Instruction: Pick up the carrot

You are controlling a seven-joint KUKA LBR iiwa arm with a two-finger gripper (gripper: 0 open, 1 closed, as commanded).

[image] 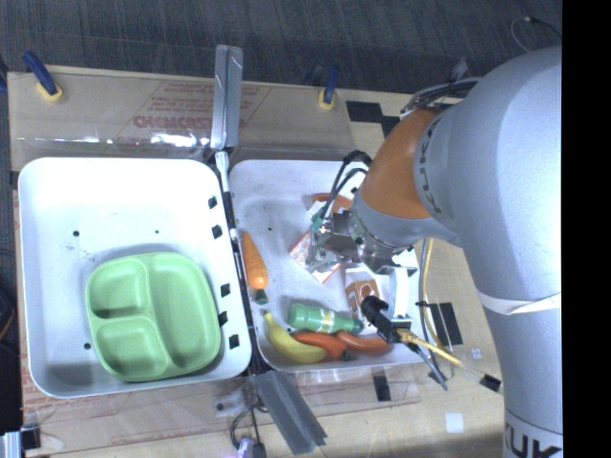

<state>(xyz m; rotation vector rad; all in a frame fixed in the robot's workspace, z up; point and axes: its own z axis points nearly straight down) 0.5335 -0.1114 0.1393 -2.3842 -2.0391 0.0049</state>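
We see the carrot (254, 261) lying free along the right bin's (272, 184) left wall; gripper (329, 239) sits right of the carrot above packets (313, 248), aperture unclear, cannot tell.

A robotics test lab: a grey industrial arm (496, 189) with an orange band reaches over a wooden worktop (286, 98) where two white bins (124, 175) sit clamped with blue clips (43, 76), cables (434, 327) trailing beside dark carpet (286, 17).
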